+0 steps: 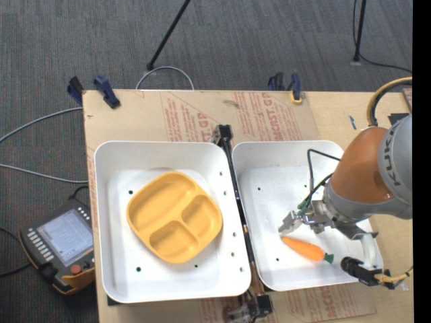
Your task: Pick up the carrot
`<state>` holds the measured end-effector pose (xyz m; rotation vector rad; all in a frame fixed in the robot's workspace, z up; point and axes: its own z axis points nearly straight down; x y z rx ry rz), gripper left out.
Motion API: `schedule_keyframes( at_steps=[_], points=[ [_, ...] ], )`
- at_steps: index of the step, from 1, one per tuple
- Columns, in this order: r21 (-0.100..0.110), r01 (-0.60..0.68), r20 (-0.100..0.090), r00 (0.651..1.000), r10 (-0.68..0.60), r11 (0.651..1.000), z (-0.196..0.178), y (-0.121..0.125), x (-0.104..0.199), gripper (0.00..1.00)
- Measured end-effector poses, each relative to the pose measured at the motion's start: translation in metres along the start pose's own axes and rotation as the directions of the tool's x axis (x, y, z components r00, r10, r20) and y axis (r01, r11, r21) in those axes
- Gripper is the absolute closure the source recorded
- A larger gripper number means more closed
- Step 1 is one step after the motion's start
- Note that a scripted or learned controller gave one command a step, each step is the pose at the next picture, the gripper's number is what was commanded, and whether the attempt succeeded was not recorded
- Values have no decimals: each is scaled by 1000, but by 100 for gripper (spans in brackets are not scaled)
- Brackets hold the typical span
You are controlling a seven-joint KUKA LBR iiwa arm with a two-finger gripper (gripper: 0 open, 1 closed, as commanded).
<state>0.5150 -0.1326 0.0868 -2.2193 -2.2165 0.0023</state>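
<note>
On the bench point(168, 113), a sheet of brown board clamped at its far edge, two shallow white bins are set side by side. The left bin point(108, 247) is occupied by a yellow divided plate point(174, 216) with three compartments, turned at a slant. Over the right bin point(283, 157) the grey arm point(377, 177) with its orange band is reached in from the right, its wrist bent down toward the bin floor. The gripper point(294, 222) is seen low above the near part of that bin, its fingers parted narrowly with nothing between them. Just beside it, toward the bin's near edge, the carrot point(304, 249) is laid flat on the bin floor, its green end pointed right. Whether the fingertips touch the carrot cannot be told.
</note>
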Motion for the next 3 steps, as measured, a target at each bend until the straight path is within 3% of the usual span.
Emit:
schedule_keyframes(
  at_steps=[1,2,3],
  points=[
    [0,-2,0,1000,2,1000,0,-40,18,0],
    [1,-6,-1,1000,6,1000,-9,-40,18,100],
    [-3,2,1,1000,-2,1000,-100,-40,75,100]
  ],
)
